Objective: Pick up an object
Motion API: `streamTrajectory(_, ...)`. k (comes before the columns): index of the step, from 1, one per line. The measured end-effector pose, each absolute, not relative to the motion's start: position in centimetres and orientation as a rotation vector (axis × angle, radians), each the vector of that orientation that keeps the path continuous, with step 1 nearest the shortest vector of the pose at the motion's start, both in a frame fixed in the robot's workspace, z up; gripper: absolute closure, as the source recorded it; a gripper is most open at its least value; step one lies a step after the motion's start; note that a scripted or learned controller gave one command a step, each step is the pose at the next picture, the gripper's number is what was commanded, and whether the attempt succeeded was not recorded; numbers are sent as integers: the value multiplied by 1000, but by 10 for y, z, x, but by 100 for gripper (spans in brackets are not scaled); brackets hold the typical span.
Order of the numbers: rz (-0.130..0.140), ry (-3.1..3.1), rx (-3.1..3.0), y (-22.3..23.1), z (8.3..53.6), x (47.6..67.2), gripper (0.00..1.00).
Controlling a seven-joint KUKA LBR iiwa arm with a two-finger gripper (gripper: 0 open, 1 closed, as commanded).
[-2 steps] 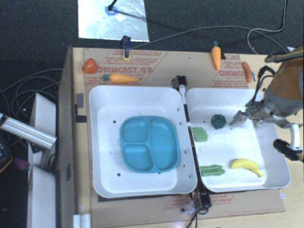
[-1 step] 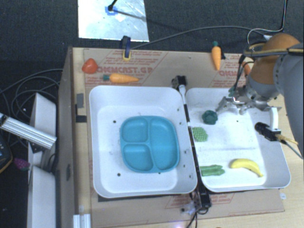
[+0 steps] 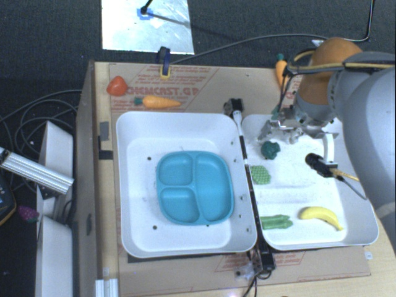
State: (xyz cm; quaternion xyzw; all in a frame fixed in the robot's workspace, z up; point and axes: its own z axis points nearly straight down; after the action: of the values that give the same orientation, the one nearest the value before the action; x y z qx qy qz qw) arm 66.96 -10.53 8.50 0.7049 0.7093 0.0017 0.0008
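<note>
Within the left bin (image 3: 133,184), blue divided plate (image 3: 193,187), right bin (image 3: 359,228) with banana (image 3: 321,216), jaws (image 3: 276,133) state unclear

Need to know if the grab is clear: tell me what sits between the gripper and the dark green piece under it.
Nothing visible. The gripper hangs right above the dark green piece in the right bin, with only bare bin floor around it.

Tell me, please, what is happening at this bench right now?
The grey KUKA arm reaches in from the right, its pincer low over the right white bin, just above a small dark green broccoli-like toy. Nothing is visibly held. That bin also contains a round green bumpy piece, a green pod and a yellow banana. A blue divided plate sits in the left white bin.
</note>
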Motion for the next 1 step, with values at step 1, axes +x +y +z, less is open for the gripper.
streamTrajectory(1,3,2227,2215,-83,85,669,0)
